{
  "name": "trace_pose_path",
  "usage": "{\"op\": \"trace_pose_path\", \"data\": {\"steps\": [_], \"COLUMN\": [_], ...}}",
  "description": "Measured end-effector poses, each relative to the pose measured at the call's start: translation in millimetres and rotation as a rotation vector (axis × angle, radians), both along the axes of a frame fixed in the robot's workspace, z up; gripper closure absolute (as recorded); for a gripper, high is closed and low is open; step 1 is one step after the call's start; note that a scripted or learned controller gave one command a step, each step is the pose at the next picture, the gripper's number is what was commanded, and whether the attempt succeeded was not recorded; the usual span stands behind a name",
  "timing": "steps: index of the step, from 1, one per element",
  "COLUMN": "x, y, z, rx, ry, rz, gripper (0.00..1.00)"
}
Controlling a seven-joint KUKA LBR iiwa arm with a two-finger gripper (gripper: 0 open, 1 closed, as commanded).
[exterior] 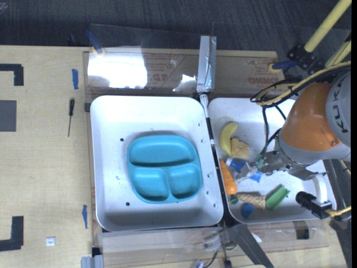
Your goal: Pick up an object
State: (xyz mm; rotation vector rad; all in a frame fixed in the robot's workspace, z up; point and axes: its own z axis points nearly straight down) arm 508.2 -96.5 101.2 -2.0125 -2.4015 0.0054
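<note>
Two white bins sit side by side on the counter [39, 166]. The left bin [106, 149] holds a blue divided tray [164, 166] (three compartments, lying flat, roughly centred). The right bin [251, 116] holds the clutter: a yellow banana [227, 137] at the far left side, a tan chunk [240, 148] touching it, an orange carrot [228, 180] along the left wall, a green cylinder [276, 197] toward the near side, and a tan cone-like piece [248, 198] just left of it. Small blue items [239, 166] lie mid-bin, too jumbled to identify. The arm [309, 121] reaches in from the right; the gripper [262, 163] is low over the right bin's middle, beside the blue items. Cannot tell whether it is apart or together, or whether it holds anything.
</note>
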Motion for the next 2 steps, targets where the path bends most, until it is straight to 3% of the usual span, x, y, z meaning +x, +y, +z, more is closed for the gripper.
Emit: {"op": "trace_pose_path", "data": {"steps": [1,2], "x": [1,72], "y": [0,42], "z": [7,108], "rx": [0.000,-0.002], "ry": [0.000,-0.012], "rz": [-0.001,-0.061], "gripper": [1.00,1.00]}}
